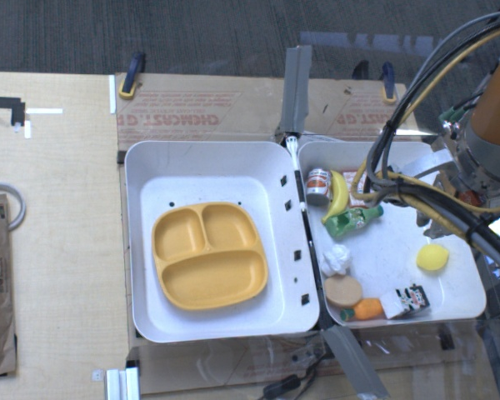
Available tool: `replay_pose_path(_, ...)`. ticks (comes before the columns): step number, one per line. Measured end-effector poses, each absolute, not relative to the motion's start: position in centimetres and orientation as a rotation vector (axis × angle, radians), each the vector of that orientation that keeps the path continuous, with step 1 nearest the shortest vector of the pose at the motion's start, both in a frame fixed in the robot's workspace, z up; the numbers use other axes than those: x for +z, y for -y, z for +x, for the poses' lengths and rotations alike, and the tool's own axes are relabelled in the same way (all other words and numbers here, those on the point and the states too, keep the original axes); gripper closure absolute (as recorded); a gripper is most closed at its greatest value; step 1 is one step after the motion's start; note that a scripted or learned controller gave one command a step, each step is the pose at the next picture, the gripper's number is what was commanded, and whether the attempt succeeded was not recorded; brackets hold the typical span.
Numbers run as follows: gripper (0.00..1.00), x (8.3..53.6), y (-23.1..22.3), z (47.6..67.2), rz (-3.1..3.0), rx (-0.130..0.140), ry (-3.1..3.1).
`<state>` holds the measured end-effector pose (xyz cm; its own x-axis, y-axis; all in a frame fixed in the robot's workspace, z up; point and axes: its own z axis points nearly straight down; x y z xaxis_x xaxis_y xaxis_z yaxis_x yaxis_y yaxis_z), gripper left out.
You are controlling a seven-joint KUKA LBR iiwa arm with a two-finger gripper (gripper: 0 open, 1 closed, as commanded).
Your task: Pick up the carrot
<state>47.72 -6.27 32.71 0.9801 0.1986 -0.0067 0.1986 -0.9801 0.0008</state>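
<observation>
The carrot [367, 309] is a short orange piece lying at the front edge of the right bin [450, 302], between a tan round disc [343, 291] and a small white and black box [407, 301]. My gripper [457, 197] hangs over the far right part of that bin, below the arm's orange band [493, 115], and is largely hidden among black hoses. It is well behind and to the right of the carrot, with nothing visibly in it.
The right bin also holds a can [317, 185], a banana [339, 194], a green bottle [354, 218], a crumpled white item [337, 260] and a yellow ball [432, 257]. In the left bin [142, 223] lies a yellow divided plate [209, 254].
</observation>
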Motion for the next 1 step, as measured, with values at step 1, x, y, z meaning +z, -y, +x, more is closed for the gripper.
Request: replay_pose_path(1, 1.0, 40.14, 3.37, 47.79, 3.109, -0.008, -0.433)
